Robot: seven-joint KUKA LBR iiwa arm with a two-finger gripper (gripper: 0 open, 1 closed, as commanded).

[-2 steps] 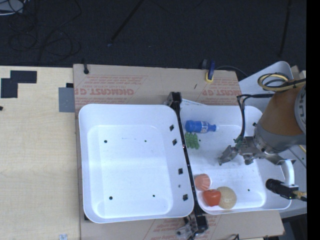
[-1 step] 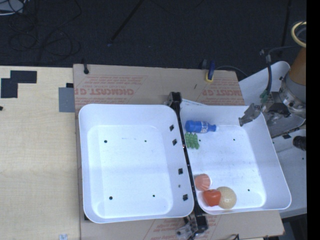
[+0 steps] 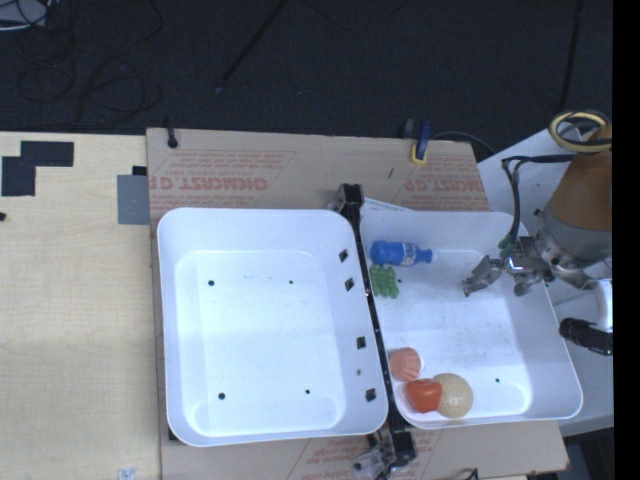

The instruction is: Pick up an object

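Note:
In the right bin [image 3: 540,393] lie a blue bottle with a white band [image 3: 400,254], a small green knobbly object [image 3: 384,282], a pale pink ball [image 3: 404,363], a red tomato-like object [image 3: 424,395] and a cream ball [image 3: 454,394]. My gripper [image 3: 498,273] hangs over the right part of that bin, its two fingers spread apart with nothing between them. It is well to the right of the bottle and above the three round objects.
The left bin [image 3: 180,268] sits beside the right one, joined by a black clamp strip [image 3: 365,308]. Both rest on a cardboard sheet [image 3: 250,173]. The arm's orange band [image 3: 585,183] and cables crowd the right edge. A blue-yellow clamp [image 3: 420,140] stands at the back.

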